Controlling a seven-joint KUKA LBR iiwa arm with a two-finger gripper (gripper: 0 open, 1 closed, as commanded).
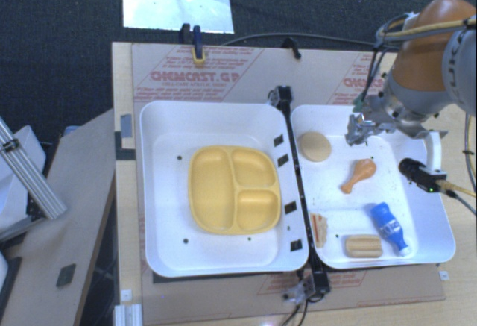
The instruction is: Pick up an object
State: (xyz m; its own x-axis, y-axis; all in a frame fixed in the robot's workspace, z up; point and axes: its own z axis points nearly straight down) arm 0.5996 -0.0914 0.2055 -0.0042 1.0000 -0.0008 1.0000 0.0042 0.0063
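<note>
My gripper (pixel 359 132) hangs over the far part of the right bin (pixel 447 231), with nothing visible between its fingers. Just below it lies an orange drumstick-shaped toy (pixel 358 174). A round tan bun (pixel 314 146) rests to the gripper's left, near the divider. Toward the front of the same bin sit a blue bottle (pixel 390 227), a tan bread loaf (pixel 363 246) and a small striped bacon-like piece (pixel 320 230).
The left bin (pixel 160 168) holds a yellow divided plate (pixel 233 189). A black clip strip (pixel 292 190) runs between the two bins. Bare white floor shows in the right bin around the drumstick.
</note>
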